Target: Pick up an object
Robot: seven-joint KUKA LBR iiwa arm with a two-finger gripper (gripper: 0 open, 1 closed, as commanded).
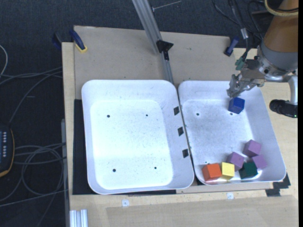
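A: Start at the claw [235, 91]. What is it doing?

B: It hangs over the far end of the right bin [270, 126], near that bin's 12 o'clock rim, with the arm [279, 37] coming in from 3 o'clock. Whether it is released or clenched I cannot tell; the tips blur into the blue cube [236, 105].

A: So where is the cube relative to it?

B: Just at the claw's 6 o'clock, touching or very nearly so in this slanted look. I cannot say whether the cube sits on the bin floor or is lifted, and nothing shows it clearly gripped, so I would not call it held.

A: Why would the claw go there?

B: My guess: the blue cube stands alone, well apart from the others, so it is the easiest target with room on each side.

A: And the others?

B: Bunched in the bin's 5 o'clock corner: orange block [212, 171], yellow block [228, 170], green block [247, 170] and three purple blocks [252, 148]. They probably slid together against the wall. The left bin [90, 126] lies beside it at 9 o'clock.
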